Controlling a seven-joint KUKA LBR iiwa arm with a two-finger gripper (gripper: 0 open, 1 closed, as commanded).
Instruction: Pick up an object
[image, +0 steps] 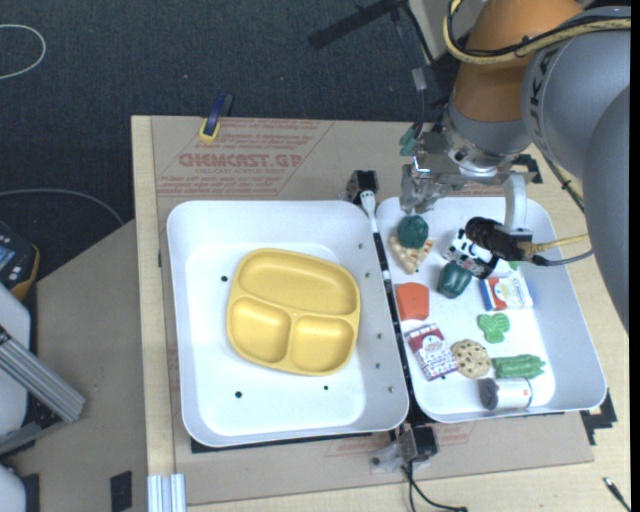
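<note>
My gripper (418, 203) hangs over the far left corner of the right bin (575, 340), just above a dark green rounded toy (411, 232). Its fingers stand slightly apart and open, with nothing between them. A beige waffle-like piece (408, 256) lies right below the green toy. Close by are a black and white cow toy (470, 250), a second dark green piece (453, 280) and an orange block (412, 298).
The right bin also holds a red packet (430, 352), a cookie (468, 354), a small green piece (492, 324), a green pickle (518, 366), a white and grey cylinder (503, 394) and a striped packet (505, 291). A yellow divided plate (293, 310) lies in the left bin (200, 300).
</note>
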